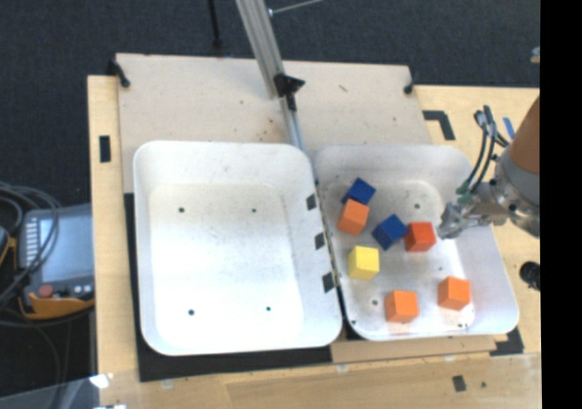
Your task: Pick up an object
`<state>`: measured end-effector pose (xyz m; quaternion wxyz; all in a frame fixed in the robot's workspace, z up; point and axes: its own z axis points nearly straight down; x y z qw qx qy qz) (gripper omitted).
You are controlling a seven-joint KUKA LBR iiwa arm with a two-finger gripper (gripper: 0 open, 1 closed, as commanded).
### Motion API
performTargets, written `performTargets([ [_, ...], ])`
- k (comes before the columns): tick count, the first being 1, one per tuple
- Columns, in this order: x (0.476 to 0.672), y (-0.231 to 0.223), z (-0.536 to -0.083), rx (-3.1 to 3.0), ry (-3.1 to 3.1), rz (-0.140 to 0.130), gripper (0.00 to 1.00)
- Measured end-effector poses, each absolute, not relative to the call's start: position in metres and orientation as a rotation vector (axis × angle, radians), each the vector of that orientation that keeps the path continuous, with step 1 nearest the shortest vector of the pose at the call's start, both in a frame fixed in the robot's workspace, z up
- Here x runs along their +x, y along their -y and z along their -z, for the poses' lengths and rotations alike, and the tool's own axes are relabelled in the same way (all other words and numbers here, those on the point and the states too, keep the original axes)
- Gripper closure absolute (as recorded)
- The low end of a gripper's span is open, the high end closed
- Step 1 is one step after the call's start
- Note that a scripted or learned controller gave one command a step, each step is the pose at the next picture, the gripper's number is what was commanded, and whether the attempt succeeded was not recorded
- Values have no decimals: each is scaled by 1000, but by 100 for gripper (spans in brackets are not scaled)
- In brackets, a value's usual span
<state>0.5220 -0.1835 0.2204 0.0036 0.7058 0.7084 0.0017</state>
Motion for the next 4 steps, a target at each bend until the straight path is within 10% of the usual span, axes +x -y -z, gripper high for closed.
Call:
performTargets([
  [4, 536, -32, -227, 2213, -2231, -3, 100],
])
